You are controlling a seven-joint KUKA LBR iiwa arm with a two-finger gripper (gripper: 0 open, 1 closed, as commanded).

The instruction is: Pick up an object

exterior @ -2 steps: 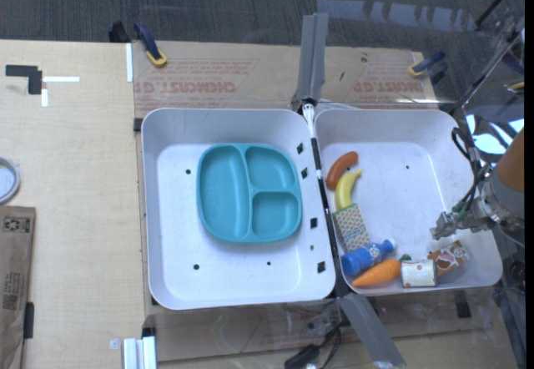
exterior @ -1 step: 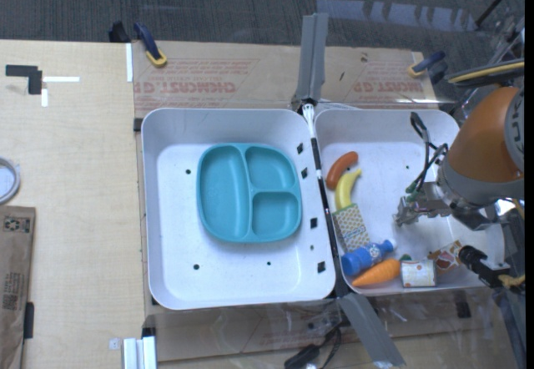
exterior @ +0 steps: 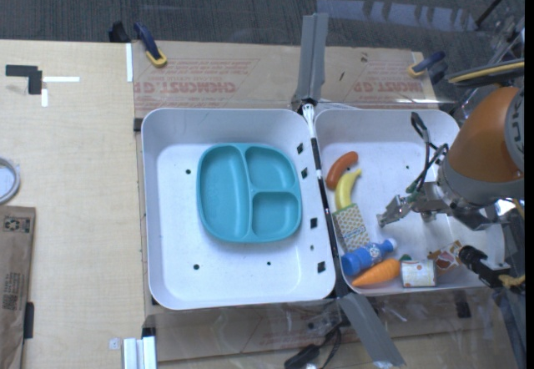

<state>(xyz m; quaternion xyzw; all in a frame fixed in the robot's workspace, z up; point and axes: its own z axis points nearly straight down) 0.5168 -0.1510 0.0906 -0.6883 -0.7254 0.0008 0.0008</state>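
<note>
Camera view: gripper (exterior: 394,213) is seen low over the right bin (exterior: 380,135), fingers (exterior: 389,216) parted and nothing between them. Bare white floor lies under the tips.

Positions are given relative to the gripper:
- Patterned packet (exterior: 352,227) — just to its left, lying flat, apart from the fingers.
- Yellow banana (exterior: 346,189) and red-orange sausage-shaped piece (exterior: 340,168) — up and to the left, side by side, near the bin's left wall.
- Blue bottle (exterior: 365,256) — below and to the left; orange carrot (exterior: 375,273) is touching its lower side.
- White can (exterior: 418,274) — below, just right of the carrot.
- Small brown-and-white item (exterior: 445,257) — lower right, too small to be identified.

Grey arm with orange band (exterior: 491,140) enters from the right, above the bin's right rim.

Left bin (exterior: 158,192) holds a teal divided plate (exterior: 249,192), well apart from the gripper.
</note>
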